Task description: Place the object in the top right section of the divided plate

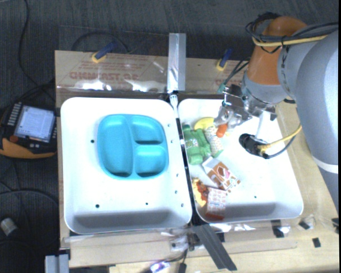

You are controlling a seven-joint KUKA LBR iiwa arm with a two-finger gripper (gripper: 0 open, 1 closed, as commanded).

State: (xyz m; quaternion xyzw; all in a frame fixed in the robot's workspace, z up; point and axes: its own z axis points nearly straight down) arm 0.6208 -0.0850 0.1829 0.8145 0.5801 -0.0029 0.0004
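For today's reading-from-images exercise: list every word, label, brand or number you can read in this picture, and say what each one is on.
Red lettering on the cardboard sheet behind the bins: upside down and blurred, not readable.
Handheld device screen at far left: lit, too small to read.
Red-and-white packets in the right bin: printing too blurred to read.

Only lettering I can spot: red print on the cardboard sheet (111,73) behind the bins, upside down and under glare, unreadable. Snack packets (219,178) in the right bin carry print, too small to read.
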